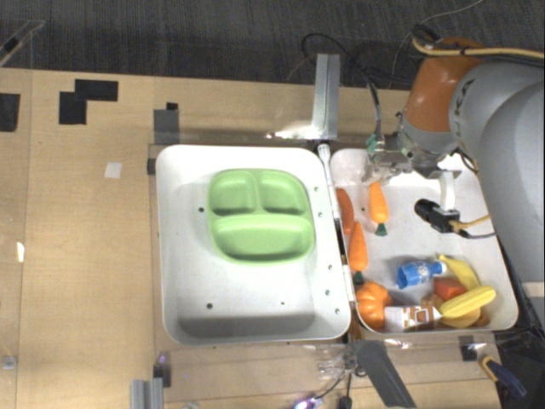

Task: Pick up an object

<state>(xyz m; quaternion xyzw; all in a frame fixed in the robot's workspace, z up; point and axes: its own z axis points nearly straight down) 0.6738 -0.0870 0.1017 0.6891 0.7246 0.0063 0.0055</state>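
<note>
In the right bin (502, 309), a small carrot (377, 204) hangs nearly upright under the pincer (381, 165), its orange body running top to bottom of the view, dark tip down. Its upper end meets the fingers, yet whether they pinch it I cannot tell. A second carrot (358, 247) lies alongside the bin's left wall.

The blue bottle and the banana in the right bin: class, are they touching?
Touching. In the camera view the blue bottle's white cap end meets the banana's curved side, with no white bin floor visible between them.
</note>
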